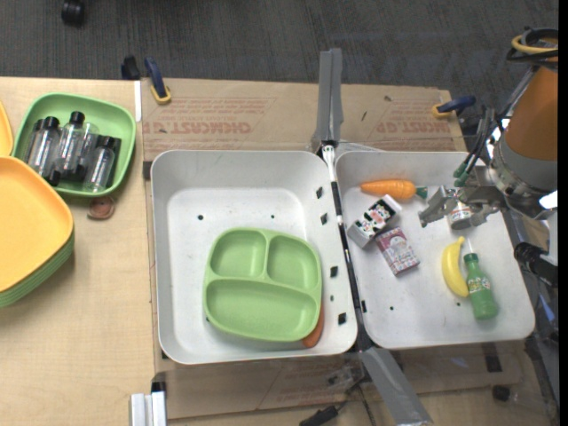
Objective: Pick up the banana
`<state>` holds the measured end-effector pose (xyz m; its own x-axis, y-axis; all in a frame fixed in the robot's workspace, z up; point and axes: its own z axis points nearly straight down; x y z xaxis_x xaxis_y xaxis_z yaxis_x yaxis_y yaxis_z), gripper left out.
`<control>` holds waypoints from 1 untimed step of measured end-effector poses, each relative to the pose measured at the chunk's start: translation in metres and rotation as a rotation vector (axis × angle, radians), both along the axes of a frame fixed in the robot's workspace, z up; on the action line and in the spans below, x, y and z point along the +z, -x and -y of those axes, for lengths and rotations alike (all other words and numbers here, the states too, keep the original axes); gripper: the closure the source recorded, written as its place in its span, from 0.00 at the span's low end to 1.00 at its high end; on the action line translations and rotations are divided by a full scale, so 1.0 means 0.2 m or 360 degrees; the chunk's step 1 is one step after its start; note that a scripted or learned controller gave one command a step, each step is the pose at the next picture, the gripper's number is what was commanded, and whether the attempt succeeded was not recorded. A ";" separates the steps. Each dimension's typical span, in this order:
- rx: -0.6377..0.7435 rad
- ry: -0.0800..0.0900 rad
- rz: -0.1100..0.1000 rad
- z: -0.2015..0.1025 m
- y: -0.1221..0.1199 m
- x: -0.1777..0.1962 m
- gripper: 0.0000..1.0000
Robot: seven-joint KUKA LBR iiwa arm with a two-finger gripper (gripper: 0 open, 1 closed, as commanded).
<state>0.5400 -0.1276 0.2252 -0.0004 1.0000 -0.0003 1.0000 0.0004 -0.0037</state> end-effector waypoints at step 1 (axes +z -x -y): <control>-0.0003 0.0001 -0.0003 0.00 0.00 0.04 1.00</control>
